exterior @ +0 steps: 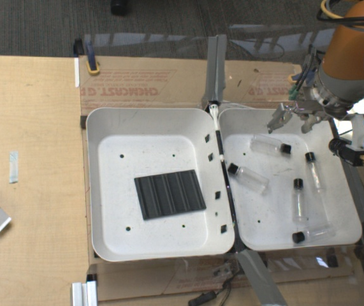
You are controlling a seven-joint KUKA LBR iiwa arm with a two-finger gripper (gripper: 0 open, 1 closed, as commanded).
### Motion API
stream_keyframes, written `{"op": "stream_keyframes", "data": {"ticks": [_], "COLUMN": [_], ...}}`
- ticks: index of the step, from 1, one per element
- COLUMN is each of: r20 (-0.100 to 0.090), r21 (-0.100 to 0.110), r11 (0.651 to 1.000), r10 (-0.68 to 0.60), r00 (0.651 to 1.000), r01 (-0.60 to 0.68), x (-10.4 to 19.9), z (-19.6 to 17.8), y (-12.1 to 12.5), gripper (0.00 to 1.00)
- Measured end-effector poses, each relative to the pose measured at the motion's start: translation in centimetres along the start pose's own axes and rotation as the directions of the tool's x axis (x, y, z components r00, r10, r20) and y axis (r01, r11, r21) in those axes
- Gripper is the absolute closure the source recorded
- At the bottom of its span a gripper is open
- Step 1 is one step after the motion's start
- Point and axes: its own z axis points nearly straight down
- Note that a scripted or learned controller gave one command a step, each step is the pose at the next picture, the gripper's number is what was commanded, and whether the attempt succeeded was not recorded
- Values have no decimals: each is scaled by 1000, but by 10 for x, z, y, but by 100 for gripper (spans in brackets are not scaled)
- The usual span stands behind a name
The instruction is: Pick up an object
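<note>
Clear tubes with black caps [296,199] lie scattered in the right bin [354,234], apart from one another. Above that bin's far edge the gripper [292,119] hangs with its fingers spread apart, nothing between them. A dark ribbed mat [169,194] lies in the left bin [99,190].

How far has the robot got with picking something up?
Nothing looks picked up yet. The gripper hangs open over the far edge of the right bin, with nothing between its fingers. The clear tubes with black caps, like the nearest one, lie on the bin floor. The dark ridged mat sits in the left bin. Left: going down, closing on something, lifting.
</note>
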Motion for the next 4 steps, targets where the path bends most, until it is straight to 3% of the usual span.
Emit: {"op": "stream_keyframes", "data": {"ticks": [1, 2, 3, 4], "r20": [7, -3, 2, 4], "r21": [-24, -4, -3, -3], "r11": [999, 998, 924, 836], "r10": [-39, -57, -381, -548], "r00": [999, 998, 924, 836], "r01": [39, 57, 381, 548], "x": [-63, -86, -52, -98], "z": [95, 115, -42, -130], "y": [11, -29, -33, -39], "gripper": [0, 0, 0, 0]}}
